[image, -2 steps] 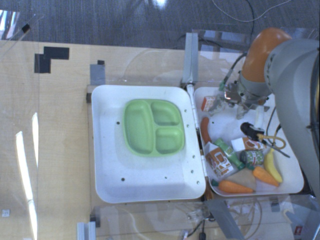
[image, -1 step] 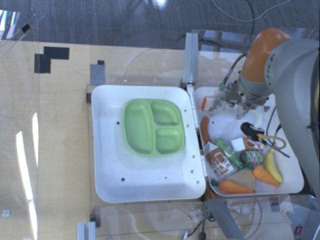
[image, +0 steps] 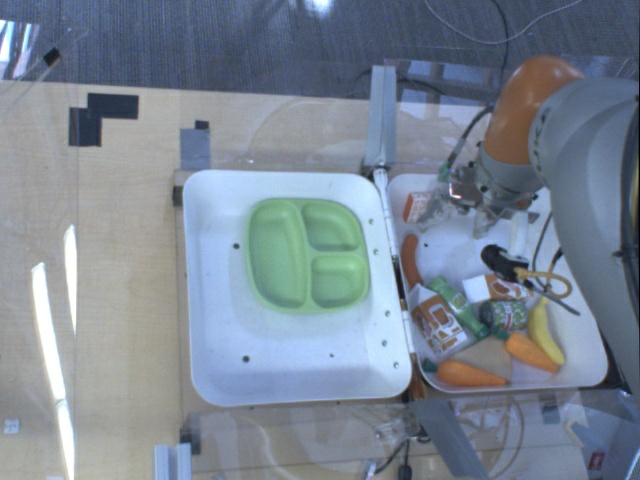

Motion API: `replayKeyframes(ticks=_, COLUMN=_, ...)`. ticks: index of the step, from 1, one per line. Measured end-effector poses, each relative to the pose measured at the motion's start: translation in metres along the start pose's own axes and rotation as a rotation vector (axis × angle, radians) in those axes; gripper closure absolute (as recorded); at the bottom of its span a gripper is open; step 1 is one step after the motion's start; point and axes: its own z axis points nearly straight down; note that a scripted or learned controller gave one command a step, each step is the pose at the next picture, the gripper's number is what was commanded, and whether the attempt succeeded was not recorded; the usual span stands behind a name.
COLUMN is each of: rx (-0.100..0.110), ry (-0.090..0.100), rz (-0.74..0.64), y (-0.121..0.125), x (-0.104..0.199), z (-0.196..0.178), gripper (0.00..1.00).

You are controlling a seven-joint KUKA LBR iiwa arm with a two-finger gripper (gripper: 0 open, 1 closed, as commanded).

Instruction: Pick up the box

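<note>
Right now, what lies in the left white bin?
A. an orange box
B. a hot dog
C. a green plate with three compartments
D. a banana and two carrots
C: the green plate with three compartments lies in the middle of the left bin, while the banana, the carrots and the boxes are in the right bin.
</note>
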Motion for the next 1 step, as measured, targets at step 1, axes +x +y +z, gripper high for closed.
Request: replayKeyframes(ticks=1, rx=0.0, ry=0.0, rz=0.0, y=0.0, x=0.0, z=0.0, gripper=0.0)
